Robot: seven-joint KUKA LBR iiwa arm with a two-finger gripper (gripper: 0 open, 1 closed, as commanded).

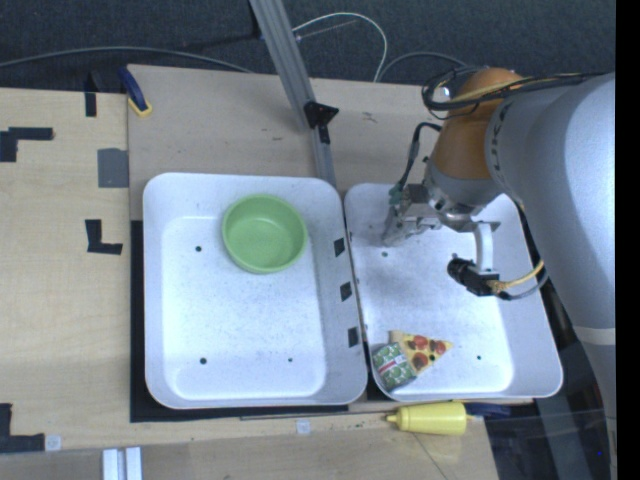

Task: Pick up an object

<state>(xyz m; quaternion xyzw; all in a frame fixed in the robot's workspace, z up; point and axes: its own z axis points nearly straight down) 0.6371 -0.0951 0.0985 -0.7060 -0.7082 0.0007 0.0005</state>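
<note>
Pizza slice (425, 348), a toy with a green-patterned packet (392, 365) touching its near-left side, lay at the near-left corner of the right bin (500, 368), and these looked the likeliest things to pick. The gripper (398, 230) hung over the far-left part of that bin, well apart from both; its fingers were too blurred to judge how far open they stood, and nothing could be seen between them.

The main risk seemed to be the corner itself: with both objects pressed close to the bin's wall and to each other, a finger might land on the rim or the divider between bins, or nudge one item while closing on the other. The flat slice could also slip out of a shallow pinch.

A green bowl (264, 232) sat in the far part of the left bin (200, 368), unobstructed but wide for two fingers. A yellow bottle (432, 418) lay on the bench just beyond the right bin's near edge. A slanted grey pole (290, 58) crossed above the far side.
</note>
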